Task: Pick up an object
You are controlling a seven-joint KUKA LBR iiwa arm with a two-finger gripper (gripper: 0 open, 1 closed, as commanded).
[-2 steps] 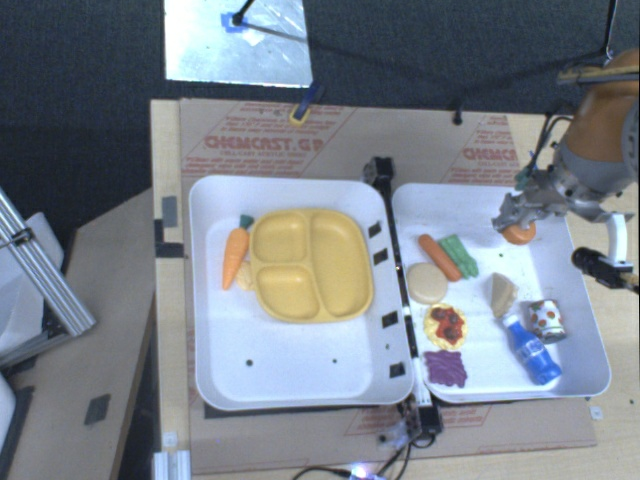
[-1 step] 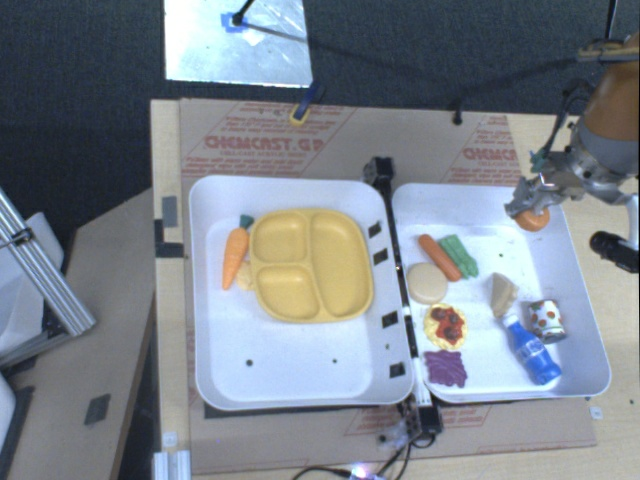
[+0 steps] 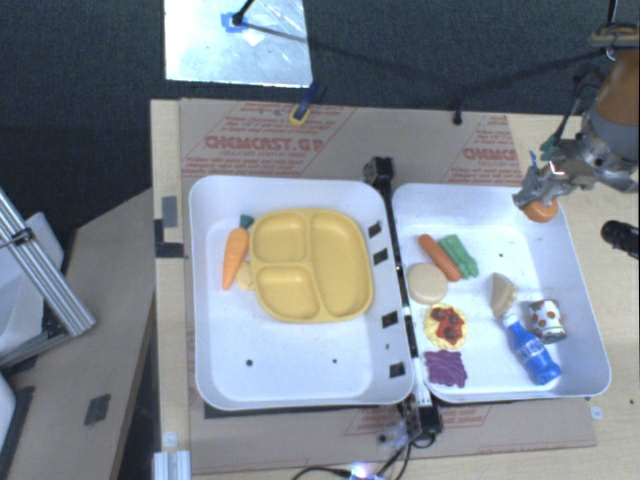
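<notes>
My gripper (image 3: 538, 196) hangs over the far right corner of the right bin (image 3: 585, 298), at the end of the grey arm with its orange band. A small round orange object (image 3: 541, 210) sits between its fingertips, just above the bin's rim. The right bin holds an orange sausage-like piece (image 3: 438, 256), a green piece (image 3: 461, 253), a beige disc (image 3: 427, 284), a small pizza (image 3: 446, 325), a purple bunch (image 3: 446, 368), a beige wedge (image 3: 501, 293), a small can (image 3: 545, 318) and a blue bottle (image 3: 531, 354).
The left bin (image 3: 215, 358) holds a yellow divided plate (image 3: 305, 265) and a carrot (image 3: 234, 256) beside it. A black clamp rail (image 3: 395, 268) runs between the bins. A shiny sheet (image 3: 240, 28) lies beyond the bench.
</notes>
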